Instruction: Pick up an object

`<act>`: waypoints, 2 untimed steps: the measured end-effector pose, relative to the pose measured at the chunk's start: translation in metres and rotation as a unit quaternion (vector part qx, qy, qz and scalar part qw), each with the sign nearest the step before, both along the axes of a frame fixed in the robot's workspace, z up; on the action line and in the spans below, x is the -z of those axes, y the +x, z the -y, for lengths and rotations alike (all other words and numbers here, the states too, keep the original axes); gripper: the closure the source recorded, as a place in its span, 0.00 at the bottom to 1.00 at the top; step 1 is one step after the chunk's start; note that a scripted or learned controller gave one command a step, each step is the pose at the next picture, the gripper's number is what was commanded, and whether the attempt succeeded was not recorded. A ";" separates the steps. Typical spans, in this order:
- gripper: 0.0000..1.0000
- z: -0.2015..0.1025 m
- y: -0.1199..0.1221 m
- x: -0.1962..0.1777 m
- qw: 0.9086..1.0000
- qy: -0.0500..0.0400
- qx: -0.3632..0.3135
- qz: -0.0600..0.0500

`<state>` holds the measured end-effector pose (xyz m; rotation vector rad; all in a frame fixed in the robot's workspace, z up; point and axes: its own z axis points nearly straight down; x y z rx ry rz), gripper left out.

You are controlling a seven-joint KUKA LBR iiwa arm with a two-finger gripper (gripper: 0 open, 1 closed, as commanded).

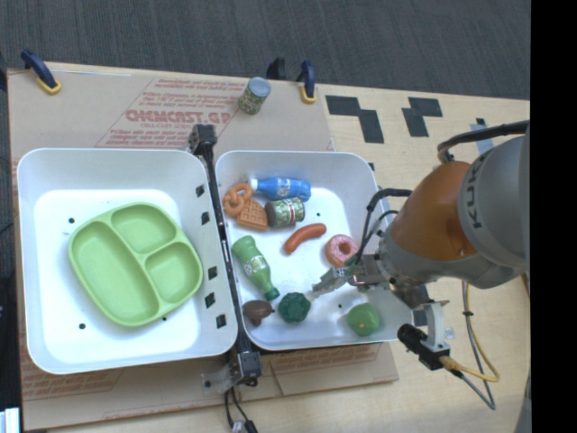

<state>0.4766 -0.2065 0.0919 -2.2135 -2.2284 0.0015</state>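
The right bin [361, 170] holds several toy foods: a blue bottle [281, 188], a pretzel [237, 197], a dark green jar [286, 212], a red sausage [304, 236], a pink donut [341, 250], a green bottle [253, 264], a broccoli [293, 308], a brown piece [257, 311] and a green apple-like fruit [362, 319]. My gripper [329, 283] is low over the bin floor. It sits between the donut, the broccoli and the green fruit. Nothing shows held in it.
The left bin [36, 179] holds a light green divided plate [135, 262]. A small can [255, 96] stands on the cardboard behind the bins. Blue clamps [306, 81] grip the bench's far edge. The arm's orange band [433, 219] overhangs the right bin's right wall.
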 end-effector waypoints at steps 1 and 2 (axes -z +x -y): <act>1.00 0.000 0.001 -0.010 1.000 -0.001 -0.003 0.000; 1.00 -0.010 0.029 -0.131 1.000 0.000 0.000 0.002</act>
